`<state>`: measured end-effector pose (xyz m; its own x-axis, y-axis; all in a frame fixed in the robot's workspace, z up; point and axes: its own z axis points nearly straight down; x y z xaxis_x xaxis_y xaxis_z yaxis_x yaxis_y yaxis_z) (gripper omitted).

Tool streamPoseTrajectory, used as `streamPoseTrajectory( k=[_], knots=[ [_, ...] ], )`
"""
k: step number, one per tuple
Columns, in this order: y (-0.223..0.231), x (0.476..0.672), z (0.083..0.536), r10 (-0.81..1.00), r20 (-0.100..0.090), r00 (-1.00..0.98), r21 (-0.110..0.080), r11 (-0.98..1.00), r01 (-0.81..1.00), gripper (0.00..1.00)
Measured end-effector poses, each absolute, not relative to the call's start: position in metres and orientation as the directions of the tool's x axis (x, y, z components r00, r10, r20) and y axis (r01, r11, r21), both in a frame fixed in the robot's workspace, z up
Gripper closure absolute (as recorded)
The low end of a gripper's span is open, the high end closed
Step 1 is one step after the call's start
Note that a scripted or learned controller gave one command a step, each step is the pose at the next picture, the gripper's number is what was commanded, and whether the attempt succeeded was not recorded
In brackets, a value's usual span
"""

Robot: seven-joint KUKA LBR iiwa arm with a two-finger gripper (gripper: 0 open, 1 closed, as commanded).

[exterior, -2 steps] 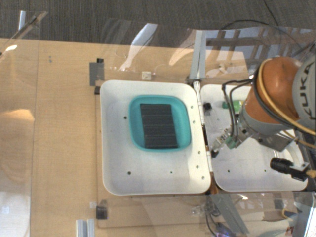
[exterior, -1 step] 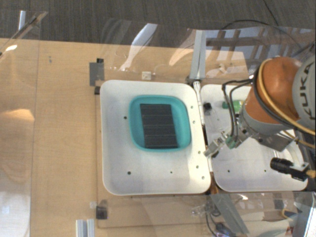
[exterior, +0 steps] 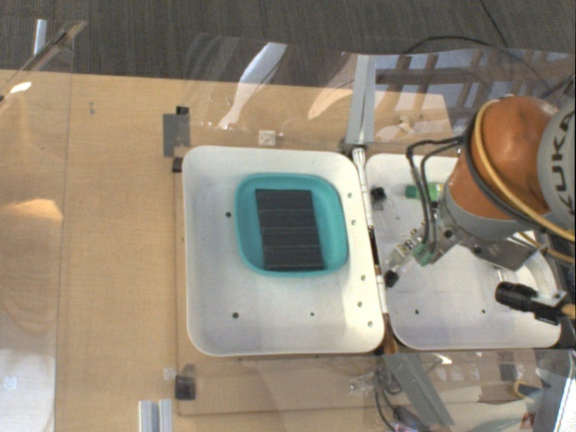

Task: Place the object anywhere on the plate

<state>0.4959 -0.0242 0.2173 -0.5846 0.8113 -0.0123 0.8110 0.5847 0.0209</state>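
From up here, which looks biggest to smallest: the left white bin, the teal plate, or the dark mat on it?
1. Left white bin
2. Teal plate, inside the bin
3. Dark mat, lying on the plate

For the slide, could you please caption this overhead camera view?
Arm over the right bin; teal plate with dark slab in left bin.
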Motion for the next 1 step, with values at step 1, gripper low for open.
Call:
streamPoseTrajectory(
  k=[1],
  knots=[
    [-0.0242,0.4959,0.2173,0.811,-0.012,-0.584,0.021,0.584,0.811,0.0]
  ],
)
